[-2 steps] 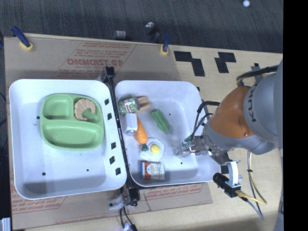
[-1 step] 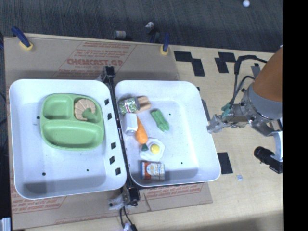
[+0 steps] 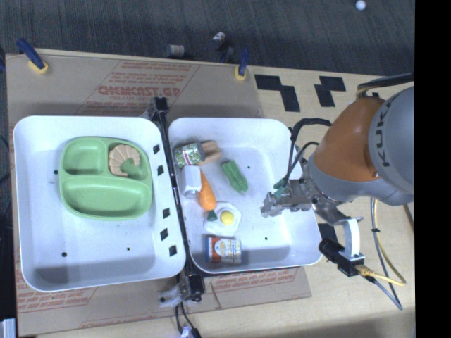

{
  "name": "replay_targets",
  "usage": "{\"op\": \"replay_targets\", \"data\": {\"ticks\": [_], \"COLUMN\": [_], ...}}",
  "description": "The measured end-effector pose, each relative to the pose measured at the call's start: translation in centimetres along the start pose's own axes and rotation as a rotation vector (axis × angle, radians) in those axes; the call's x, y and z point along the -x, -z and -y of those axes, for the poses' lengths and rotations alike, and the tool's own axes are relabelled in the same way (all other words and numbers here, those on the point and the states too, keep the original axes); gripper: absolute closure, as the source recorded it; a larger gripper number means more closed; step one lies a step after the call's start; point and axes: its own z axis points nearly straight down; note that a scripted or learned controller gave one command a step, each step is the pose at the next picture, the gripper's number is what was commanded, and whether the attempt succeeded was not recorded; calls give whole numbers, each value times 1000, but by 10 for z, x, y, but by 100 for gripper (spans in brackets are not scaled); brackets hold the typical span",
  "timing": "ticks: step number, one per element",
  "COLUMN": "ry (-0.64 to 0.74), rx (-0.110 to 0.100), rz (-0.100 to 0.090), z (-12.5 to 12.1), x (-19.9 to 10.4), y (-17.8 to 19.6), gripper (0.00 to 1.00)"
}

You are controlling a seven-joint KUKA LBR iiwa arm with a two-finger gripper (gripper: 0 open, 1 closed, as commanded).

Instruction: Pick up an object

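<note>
Tool (image 3: 276, 204) hangs low over the right white bin's (image 3: 282, 129) three o'clock side; you cannot tell its state. You're in the approach step. Next, move toward nine o'clock to the green plastic pickle (image 3: 235, 176) and descend.

Toy food (image 3: 207, 194) in right bin (image 3: 282, 248).

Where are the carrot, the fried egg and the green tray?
carrot (image 3: 206, 194): camera view, middle of its orange body.
fried egg (image 3: 227, 217): camera view, its yellow yolk.
green tray (image 3: 106, 197): camera view, bare large compartment.
</note>
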Motion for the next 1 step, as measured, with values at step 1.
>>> {"op": "replay_targets", "data": {"ticks": [1], "ry": [-1], "rx": [6], "rz": [3], "z": [-50], "x": [-15], "y": [117], "gripper": [100]}}
